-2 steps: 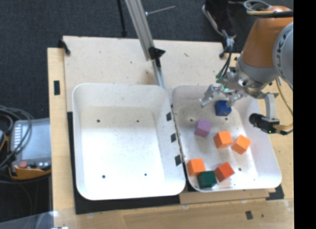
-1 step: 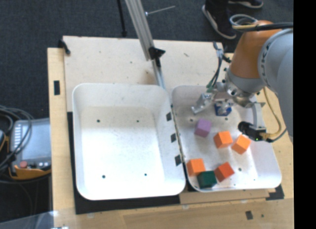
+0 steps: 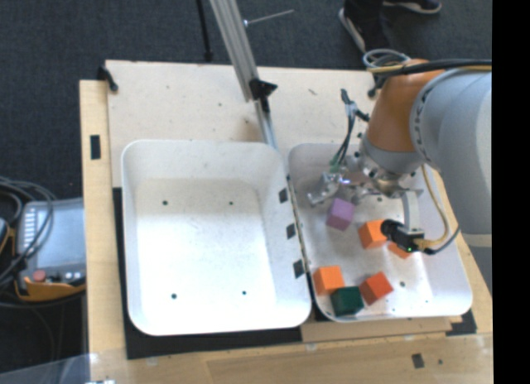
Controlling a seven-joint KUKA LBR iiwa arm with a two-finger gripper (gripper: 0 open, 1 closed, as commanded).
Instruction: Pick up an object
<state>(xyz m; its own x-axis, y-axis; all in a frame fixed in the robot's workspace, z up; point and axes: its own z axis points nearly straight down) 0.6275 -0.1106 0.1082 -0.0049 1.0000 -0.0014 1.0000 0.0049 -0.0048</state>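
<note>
My gripper hangs over the upper middle of the right bin, on the grey arm with the orange band that reaches in from the right. A purple block sits right under the gripper, touching or nearly touching it; I cannot tell whether it is gripped. An orange block lies just to the right of the purple one. Near the bin's front edge are two more orange blocks and a dark green block.
The left bin is beside the right one, sharing a raised middle wall. A slanted metal camera pole rises from behind the bins. Cables loop off the arm over the right bin's right side.
</note>
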